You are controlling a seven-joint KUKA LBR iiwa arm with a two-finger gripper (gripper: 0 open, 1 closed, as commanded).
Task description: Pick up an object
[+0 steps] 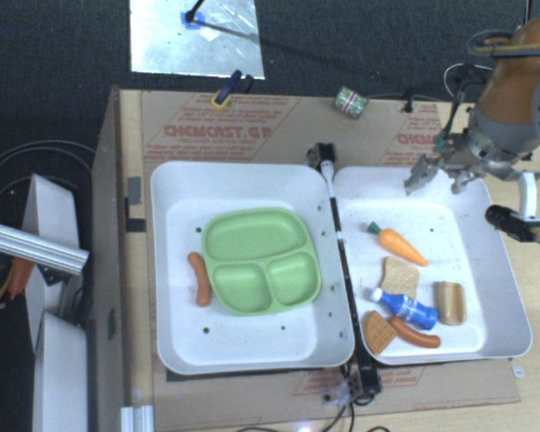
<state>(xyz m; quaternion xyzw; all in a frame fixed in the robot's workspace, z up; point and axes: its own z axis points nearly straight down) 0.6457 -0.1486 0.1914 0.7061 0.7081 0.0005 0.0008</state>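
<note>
The right bin (486,268) holds a toy carrot (400,244), a slice of bread (400,277), a blue bottle (406,308), a brown bread roll (449,301), a sausage (416,335) and a waffle-like cracker (377,330). The left bin (175,241) holds a green divided plate (259,260) with a second sausage (199,279) beside it on its left. My gripper (441,177) hangs above the far edge of the right bin, open, fingers spread with nothing between them. It is well beyond the carrot.
A small green can (350,102) lies on the cardboard behind the bins. A shiny sheet (198,25) sits at the far back. A yellow and blue clip (229,89) lies near the cardboard's far edge. Cables and white boxes stand at the left.
</note>
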